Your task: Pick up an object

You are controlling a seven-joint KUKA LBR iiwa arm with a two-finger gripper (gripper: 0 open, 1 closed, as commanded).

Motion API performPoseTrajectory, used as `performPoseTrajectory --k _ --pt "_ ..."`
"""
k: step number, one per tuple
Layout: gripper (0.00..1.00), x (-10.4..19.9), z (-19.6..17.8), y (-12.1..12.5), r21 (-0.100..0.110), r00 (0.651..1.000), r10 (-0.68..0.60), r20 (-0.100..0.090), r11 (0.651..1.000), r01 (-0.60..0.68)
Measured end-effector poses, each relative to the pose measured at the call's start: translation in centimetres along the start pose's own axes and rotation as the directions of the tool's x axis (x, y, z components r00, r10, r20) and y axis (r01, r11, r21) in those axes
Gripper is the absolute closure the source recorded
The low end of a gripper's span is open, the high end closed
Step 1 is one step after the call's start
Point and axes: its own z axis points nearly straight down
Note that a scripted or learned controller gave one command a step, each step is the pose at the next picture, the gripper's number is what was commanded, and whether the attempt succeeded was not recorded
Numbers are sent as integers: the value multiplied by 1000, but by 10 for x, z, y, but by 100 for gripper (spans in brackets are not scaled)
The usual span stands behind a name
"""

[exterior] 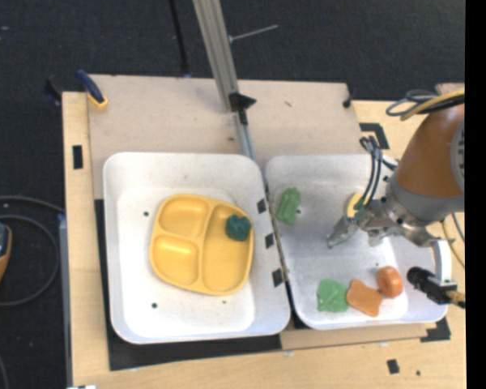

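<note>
Look at the right white plastic bin [324,177]. Your grey arm with the orange band [433,164] reaches over it from the right side. The pincer [346,232] hangs over the middle of this bin, and you cannot tell from here how far it is open. Nothing can be seen held in it.

A light green soft block [288,205] lies near the left wall of this bin. At the front of this bin sit a flat green piece [333,296], an orange wedge [364,297] touching it, and a small round orange toy [390,282] just beside the wedge.

Left of this bin is the other white bin [130,217]. It holds a yellow tray with sections [196,245], and a dark green lump [238,228] rests on that tray.
</note>
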Motion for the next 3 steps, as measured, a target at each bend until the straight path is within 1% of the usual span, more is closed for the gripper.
performPoseTrajectory --k 1,2,3 --pt "0 -1 53 -1 1 1000 1 0 1000 -1" --pt "100 -2 39 2 -7 1000 5 2 1000 -5" --pt "100 -3 -16 -7 -10 1000 4 2 1000 -4"
